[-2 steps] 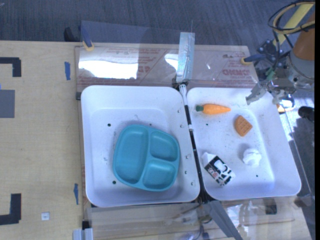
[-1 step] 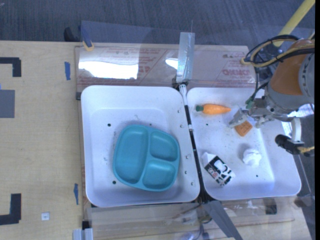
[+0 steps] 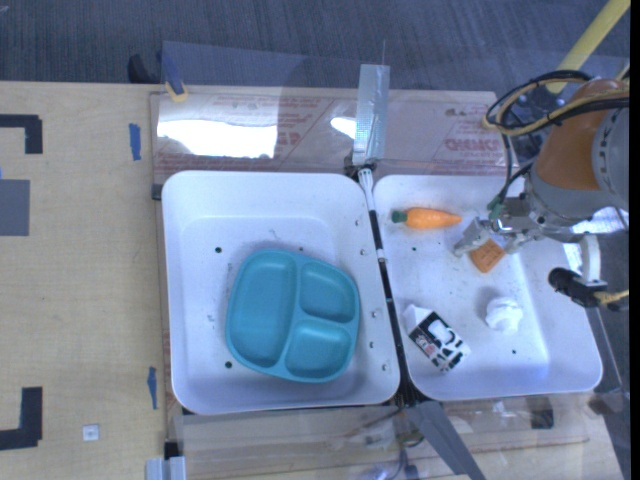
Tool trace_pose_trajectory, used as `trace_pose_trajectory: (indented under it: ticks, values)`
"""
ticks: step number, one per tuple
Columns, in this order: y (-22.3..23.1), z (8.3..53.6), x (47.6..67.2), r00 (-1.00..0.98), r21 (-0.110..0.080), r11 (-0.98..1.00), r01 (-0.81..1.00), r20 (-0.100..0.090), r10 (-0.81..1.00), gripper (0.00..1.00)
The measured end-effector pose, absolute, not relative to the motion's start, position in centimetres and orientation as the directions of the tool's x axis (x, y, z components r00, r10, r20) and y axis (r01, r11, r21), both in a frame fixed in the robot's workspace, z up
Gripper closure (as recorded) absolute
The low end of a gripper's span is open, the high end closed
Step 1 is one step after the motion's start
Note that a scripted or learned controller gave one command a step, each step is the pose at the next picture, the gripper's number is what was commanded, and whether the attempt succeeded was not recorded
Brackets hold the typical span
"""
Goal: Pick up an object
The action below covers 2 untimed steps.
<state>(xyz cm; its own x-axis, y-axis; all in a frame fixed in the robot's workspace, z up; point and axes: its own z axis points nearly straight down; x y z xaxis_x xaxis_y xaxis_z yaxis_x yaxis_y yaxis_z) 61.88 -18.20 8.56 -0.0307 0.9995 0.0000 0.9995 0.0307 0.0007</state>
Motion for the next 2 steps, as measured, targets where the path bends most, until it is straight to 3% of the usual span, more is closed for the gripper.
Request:
trace_pose_trajectory:
  ticks: [1, 2]
  values:
    - [-18.1, 9.4, 62.1, -0.036, 0.001, 0.036, 0.999, 0.001, 0.999, 1.00]
    - [-11.2, 17.8, 63.4, 0.016, 0.002, -0.016, 1.000, 0.003, 1.000, 1.00]
